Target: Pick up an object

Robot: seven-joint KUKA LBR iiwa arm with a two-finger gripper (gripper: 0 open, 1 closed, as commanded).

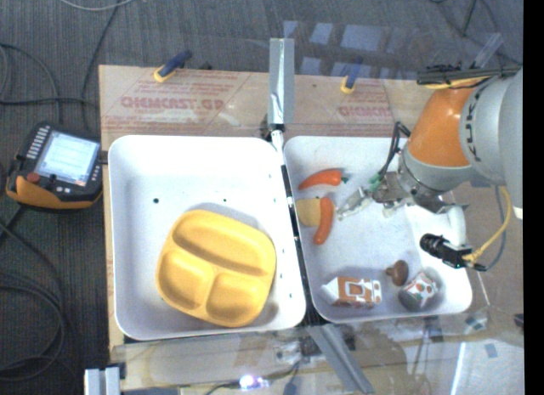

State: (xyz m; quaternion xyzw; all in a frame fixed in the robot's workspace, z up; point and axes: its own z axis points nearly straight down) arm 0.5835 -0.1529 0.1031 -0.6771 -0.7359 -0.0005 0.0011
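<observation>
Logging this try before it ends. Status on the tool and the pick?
Tool low in right bin, nothing seen between its tips. Nearest: orange pieces and yellow piece by the bin's left wall. Yellow tray in left bin.

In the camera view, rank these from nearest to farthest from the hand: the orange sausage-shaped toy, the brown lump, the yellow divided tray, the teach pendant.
Measured from the hand:
1. Orange sausage-shaped toy, right bin, just left of the hand.
2. Brown lump, right bin, toward its front edge.
3. Yellow divided tray, in the left bin.
4. Teach pendant, on the floor beyond the left bin.
</observation>
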